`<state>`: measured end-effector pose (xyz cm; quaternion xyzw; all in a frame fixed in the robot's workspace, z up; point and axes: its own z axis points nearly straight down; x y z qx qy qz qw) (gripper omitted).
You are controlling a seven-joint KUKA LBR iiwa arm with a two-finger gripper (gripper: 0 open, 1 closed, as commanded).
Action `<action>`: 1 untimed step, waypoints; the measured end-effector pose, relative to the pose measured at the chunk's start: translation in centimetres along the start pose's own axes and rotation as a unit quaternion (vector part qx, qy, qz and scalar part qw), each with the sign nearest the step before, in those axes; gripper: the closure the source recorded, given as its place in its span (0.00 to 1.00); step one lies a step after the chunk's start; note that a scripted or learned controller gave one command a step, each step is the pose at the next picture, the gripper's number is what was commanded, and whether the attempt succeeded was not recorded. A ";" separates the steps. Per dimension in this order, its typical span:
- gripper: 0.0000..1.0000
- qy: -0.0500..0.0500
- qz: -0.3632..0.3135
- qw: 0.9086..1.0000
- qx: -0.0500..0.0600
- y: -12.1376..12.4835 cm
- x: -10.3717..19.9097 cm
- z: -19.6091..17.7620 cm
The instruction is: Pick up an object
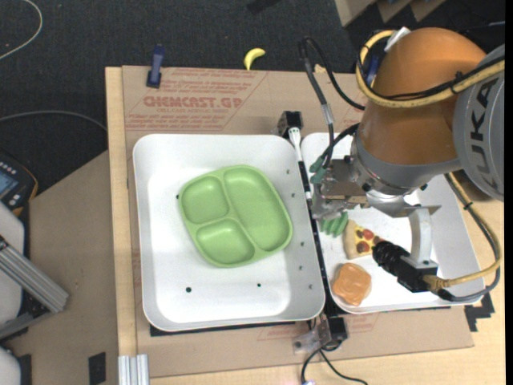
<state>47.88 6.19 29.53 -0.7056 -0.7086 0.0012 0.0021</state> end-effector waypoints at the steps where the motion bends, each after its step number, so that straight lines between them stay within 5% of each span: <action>1: 1.00 -0.001 0.003 1.000 -0.011 2.6 -3.9 -12.7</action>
